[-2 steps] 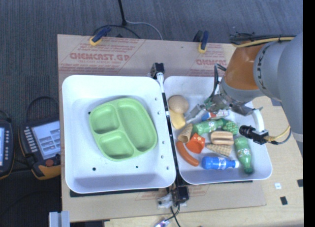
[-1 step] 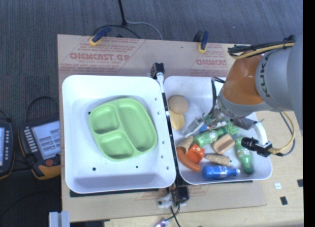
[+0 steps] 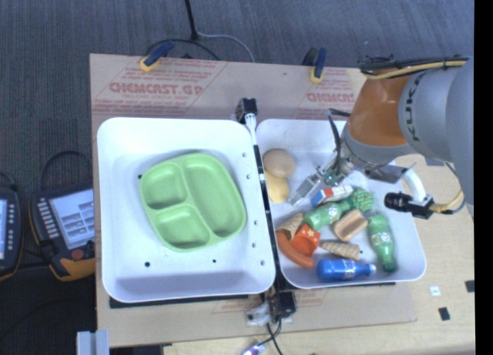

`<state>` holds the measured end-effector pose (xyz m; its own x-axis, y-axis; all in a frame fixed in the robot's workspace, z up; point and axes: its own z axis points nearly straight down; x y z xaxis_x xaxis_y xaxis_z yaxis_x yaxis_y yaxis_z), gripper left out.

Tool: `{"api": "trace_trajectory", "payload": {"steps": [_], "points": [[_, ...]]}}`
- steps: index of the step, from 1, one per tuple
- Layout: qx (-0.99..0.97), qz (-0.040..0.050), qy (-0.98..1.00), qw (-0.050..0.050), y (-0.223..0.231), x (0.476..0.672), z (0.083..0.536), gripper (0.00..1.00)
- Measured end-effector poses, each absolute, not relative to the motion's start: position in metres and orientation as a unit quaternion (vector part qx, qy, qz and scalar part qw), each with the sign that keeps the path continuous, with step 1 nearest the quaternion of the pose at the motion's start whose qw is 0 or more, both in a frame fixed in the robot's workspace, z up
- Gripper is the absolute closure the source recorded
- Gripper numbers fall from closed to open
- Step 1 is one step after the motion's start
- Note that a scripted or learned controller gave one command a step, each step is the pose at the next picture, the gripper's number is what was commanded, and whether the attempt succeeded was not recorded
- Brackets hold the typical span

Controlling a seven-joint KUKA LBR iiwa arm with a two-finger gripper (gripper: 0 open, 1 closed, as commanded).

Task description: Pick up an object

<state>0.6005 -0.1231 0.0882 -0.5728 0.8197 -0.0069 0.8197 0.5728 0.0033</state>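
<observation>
Right bin (image 3: 296, 132) is pretty packed along the bottom: blue bottle (image 3: 344, 270), green bottle (image 3: 380, 242), hot dog (image 3: 349, 224) and ice cream cone (image 3: 340, 249) all jammed together. Only its top strip is bare. Left bin (image 3: 123, 142) has open floor around the green divided plate (image 3: 192, 201).

The arm (image 3: 431, 111) is big, round and grey, with a wide orange band (image 3: 375, 112) and dark letters on the grey part. Thin black cables run down beside its small silver gripper (image 3: 314, 184).
</observation>
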Motion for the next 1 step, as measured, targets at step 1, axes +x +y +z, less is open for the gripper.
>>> {"api": "trace_trajectory", "payload": {"steps": [1], "points": [[0.426,0.0014,0.905,0.009,-0.1032,0.5335,0.089,0.0]]}}
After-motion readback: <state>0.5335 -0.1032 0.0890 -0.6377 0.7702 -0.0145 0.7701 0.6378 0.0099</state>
